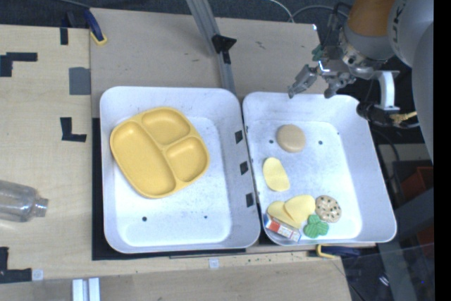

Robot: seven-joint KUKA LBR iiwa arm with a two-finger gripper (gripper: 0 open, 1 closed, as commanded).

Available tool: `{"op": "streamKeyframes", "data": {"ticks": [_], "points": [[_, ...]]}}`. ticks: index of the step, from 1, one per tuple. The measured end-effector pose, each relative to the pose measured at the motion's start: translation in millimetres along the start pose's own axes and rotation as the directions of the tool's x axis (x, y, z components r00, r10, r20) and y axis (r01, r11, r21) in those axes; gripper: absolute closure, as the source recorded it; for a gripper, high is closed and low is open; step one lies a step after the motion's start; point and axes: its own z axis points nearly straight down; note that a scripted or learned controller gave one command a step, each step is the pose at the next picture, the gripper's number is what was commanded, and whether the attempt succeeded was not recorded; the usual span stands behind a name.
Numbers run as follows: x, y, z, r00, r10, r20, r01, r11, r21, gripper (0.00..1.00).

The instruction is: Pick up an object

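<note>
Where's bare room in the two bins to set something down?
Left bin: free floor right of and below the yellow tray. Right bin: open strip right of the tan disc. Its near end is crowded around the cookie. The tool is open.

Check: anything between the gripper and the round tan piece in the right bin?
Nothing visible. The gripper is open, above the right bin's far rim. The round tan piece lies alone on bare bin floor below it; the yellow pieces sit nearer the camera.
</note>
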Motion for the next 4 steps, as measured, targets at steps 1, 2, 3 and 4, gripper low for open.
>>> {"op": "streamKeyframes", "data": {"ticks": [1,2,3,4], "points": [[19.6,-23.4,119.4,1.000,0.000,0.002,0.000,1.000,-0.002,0.00],[20.6,-21.7,105.2,1.000,-0.001,-0.001,0.001,1.000,-0.005,1.00],[18.9,12.5,126.1,1.000,-0.001,-0.005,0.001,1.000,0.021,1.00],[20.0,9.7,126.4,1.000,0.001,-0.003,-0.001,1.000,0.012,1.00]]}}
